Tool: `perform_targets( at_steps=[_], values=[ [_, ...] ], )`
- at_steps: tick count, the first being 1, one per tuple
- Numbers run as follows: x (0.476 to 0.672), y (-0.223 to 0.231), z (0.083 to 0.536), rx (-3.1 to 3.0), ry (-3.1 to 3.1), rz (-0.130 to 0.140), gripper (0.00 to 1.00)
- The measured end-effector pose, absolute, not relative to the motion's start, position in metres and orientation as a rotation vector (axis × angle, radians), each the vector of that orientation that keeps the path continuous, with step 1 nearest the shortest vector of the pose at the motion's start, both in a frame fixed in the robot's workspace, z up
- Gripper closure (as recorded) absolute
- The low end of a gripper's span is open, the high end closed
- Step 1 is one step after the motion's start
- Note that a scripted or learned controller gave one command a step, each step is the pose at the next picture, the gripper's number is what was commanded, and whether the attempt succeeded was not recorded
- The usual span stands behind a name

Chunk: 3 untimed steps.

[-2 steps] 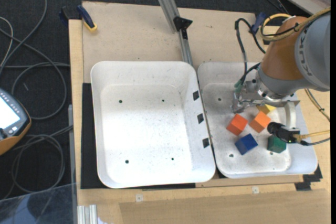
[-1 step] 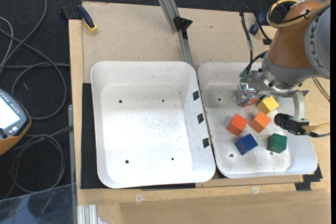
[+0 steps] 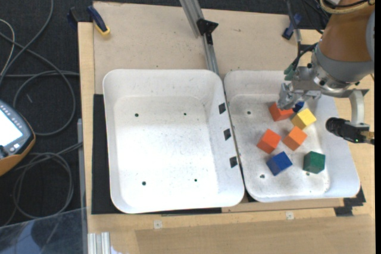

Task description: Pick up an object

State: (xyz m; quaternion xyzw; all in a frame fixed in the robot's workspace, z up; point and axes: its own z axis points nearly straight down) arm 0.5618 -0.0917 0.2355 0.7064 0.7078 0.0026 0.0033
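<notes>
The right bin (image 3: 256, 92) holds several small blocks. A red-orange block (image 3: 278, 112) lies at the top of the group, a yellow one (image 3: 304, 118) to its right with a bit of blue behind it. Two orange blocks (image 3: 268, 140) (image 3: 294, 138) sit lower, then a blue block (image 3: 279, 162) and a green block (image 3: 314, 162). My gripper (image 3: 288, 98) hangs low over the bin, right above the red-orange block's far edge. The fingers are small and dark against the wrist, and nothing shows held between them.
The left bin (image 3: 119, 83) lies beside the right one. A slanted metal rail (image 3: 193, 6) runs from the top down to the gap between the bins. Clamps (image 3: 98, 19) (image 3: 292, 27) sit on the board's far edge. Cables lie on the floor at left.
</notes>
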Motion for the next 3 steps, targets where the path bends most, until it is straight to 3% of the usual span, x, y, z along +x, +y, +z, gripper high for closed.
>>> perform_targets(
  at_steps=[1, 3],
  values=[
    [0.563, -0.092, 0.276, 2.216, 2.220, 0.006, 1.00],
    [0.559, 0.022, 0.266, 2.213, 2.231, 0.005, 1.00]
  ],
)
